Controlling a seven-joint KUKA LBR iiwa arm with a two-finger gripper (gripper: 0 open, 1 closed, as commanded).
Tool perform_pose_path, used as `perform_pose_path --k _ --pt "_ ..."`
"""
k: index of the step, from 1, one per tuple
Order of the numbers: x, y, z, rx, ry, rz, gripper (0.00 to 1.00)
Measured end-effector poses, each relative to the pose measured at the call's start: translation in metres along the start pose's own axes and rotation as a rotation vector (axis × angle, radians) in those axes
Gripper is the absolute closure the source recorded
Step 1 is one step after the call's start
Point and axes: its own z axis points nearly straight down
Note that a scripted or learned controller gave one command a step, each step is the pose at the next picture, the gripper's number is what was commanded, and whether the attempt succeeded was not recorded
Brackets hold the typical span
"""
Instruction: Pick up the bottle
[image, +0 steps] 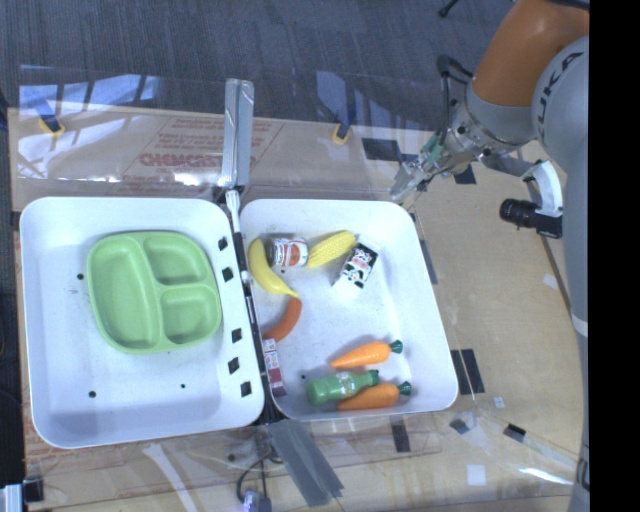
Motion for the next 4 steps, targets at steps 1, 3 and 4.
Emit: perform_pose_path --k 1,3,4 --pt "-0.005 -0.001 -0.107 0.0 0.0 -0.014 1.0" --pt "0.059 0.021 -0.095 0.01 0.006 0.111 1.0" --pt "0.059 0.022 -0.107 0.008 0.003 0.107 1.0"
